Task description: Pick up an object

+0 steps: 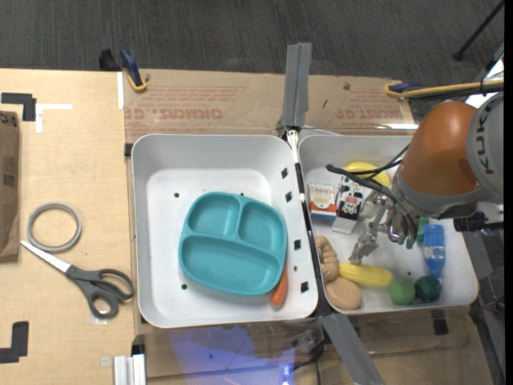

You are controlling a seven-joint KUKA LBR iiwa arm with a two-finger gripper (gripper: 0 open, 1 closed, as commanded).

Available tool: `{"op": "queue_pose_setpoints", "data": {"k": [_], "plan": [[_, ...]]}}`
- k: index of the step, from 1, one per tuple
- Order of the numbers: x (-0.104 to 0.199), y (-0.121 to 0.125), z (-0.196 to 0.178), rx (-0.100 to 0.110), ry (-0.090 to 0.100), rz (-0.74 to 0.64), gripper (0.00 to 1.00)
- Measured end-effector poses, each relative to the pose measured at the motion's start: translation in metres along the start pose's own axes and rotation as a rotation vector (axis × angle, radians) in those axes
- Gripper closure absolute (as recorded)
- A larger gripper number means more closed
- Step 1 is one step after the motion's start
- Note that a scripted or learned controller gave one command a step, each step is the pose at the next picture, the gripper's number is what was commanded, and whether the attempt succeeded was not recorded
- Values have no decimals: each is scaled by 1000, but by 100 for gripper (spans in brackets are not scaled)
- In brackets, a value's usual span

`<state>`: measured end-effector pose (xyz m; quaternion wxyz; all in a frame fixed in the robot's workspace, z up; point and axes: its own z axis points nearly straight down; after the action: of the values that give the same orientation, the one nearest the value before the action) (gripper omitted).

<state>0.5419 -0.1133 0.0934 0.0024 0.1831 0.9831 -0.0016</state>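
1. Looking down on the bench, we take the divided teal plate [233,245] in the left bin [152,167] as our landmark; an orange carrot [279,289] lies against its lower right rim.
2. To the right of the plate, across the wall between the bins, the arm [437,160] reaches over the right bin [458,293], and the gripper [365,247] hangs low among the toys there.
3. We see its two metal fingers [369,237] close together, nearly touching at the tips, with nothing visibly held between them.
4. Just below the tips lies a yellow corn cob [367,275]; whether they touch it we cannot tell.
5. Between the plate and the corn cob sit a tan bread roll [327,258] and a beige potato [344,295].
6. Further right of the plate we see a green ball [402,292], a dark green piece [429,288] and a blue bottle [433,248].
7. Up and right of the plate stand a small carton [322,199], a black and white box [350,200] and a yellow fruit [362,169].
8. Far left of the plate, scissors [84,277] and a tape roll [54,226] rest on the bench.
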Motion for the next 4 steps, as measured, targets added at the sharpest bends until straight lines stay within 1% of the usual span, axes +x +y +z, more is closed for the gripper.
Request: {"op": "queue_pose_setpoints", "data": {"k": [1,2,3,4], "plan": [[-91,29,1,0,4,-4,0],[-97,27,3,0,9,140,0],[-92,39,3,18,9,254,0],[-106,21,5,4,18,340,0]]}}
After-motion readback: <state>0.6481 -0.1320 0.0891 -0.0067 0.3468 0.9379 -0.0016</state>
